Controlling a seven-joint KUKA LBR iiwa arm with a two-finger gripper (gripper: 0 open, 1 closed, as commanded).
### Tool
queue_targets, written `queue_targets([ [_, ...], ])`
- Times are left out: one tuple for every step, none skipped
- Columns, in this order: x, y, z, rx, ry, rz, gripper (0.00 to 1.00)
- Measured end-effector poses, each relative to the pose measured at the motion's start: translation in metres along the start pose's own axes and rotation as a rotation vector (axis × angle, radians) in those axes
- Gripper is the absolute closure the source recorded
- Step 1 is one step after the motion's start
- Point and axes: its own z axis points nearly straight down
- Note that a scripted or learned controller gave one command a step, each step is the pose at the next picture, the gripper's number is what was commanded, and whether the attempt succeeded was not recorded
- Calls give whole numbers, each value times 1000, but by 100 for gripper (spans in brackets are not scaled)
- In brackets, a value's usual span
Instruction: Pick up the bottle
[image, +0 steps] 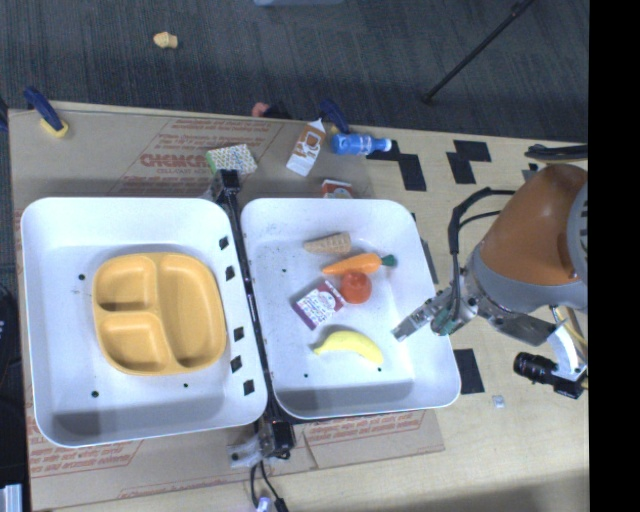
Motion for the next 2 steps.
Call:
queue_targets([
  [50, 27, 38, 0, 1, 152, 100],
  [-1, 0, 4, -1, -3, -125, 100],
])
